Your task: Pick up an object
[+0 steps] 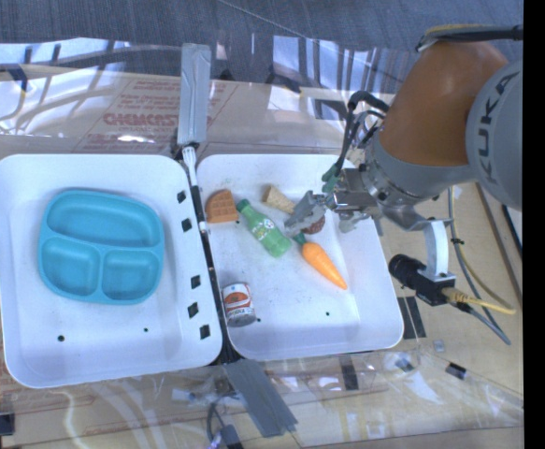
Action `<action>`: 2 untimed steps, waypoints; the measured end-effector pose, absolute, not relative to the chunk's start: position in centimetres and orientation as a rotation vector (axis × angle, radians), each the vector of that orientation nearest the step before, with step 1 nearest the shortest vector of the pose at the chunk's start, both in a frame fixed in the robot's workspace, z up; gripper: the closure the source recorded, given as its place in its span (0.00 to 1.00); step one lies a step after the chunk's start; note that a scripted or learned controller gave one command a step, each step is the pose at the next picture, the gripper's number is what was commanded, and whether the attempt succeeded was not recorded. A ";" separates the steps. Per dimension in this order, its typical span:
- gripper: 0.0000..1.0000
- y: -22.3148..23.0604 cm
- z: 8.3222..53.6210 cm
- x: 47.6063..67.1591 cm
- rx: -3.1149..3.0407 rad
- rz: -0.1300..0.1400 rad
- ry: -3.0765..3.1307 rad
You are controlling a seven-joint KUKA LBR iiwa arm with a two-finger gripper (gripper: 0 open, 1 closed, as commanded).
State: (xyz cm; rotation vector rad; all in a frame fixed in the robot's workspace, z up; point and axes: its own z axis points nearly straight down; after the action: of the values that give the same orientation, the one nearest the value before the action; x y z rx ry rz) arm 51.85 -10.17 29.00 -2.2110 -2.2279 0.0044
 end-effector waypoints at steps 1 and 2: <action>0.00 -15.8 18.0 56.7 -2.207 0.015 -2.219; 0.00 -18.8 9.2 59.3 -2.213 0.002 -2.231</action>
State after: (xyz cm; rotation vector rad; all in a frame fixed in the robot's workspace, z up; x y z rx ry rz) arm 59.31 -18.77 9.24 -2.2126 -2.2309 0.0019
